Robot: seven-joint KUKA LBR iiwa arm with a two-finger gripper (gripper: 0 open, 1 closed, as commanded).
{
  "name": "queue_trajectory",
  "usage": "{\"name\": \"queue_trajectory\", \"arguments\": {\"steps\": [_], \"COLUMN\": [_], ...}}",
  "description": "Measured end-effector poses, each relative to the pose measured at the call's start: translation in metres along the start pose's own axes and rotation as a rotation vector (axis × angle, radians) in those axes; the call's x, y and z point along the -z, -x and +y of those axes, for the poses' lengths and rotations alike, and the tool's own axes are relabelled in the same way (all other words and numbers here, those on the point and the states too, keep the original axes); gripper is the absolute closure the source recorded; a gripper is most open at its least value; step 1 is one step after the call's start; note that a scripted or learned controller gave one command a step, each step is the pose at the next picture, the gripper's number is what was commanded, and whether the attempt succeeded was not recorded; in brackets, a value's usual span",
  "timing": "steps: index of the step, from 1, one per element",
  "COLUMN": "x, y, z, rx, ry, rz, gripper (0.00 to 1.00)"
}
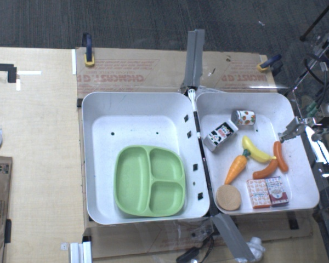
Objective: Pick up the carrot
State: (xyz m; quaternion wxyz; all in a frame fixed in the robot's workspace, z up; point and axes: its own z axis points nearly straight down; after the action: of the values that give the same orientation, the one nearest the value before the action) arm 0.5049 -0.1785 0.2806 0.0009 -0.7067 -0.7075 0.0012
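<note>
The carrot [236, 169] is orange with a green top. It lies at a slant in the middle of the right bin [296, 106], its green end touching the yellow banana [256, 151]. My gripper [297, 129] hangs at the bin's right rim, well to the right of the carrot and a little farther back. Part of it is cut off by the frame's edge. Nothing is seen in its grasp.
The right bin also holds two red sausages [280, 156], a milk carton [220, 135], a small can [244, 117], a round brown cookie [228, 198] and two red-and-white boxes [268, 193]. A green divided plate [151, 181] lies in the left bin [98, 147].
</note>
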Motion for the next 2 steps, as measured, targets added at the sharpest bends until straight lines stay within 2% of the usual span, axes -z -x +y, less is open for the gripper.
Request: {"name": "queue_trajectory", "arguments": {"steps": [1,2], "x": [-0.131,-0.19], "y": [-0.055,-0.071], "z": [0.018,-0.007], "rx": [-0.014,-0.026], "ry": [-0.001,0.0], "rz": [0.001,0.001], "gripper": [0.0,0.0]}}
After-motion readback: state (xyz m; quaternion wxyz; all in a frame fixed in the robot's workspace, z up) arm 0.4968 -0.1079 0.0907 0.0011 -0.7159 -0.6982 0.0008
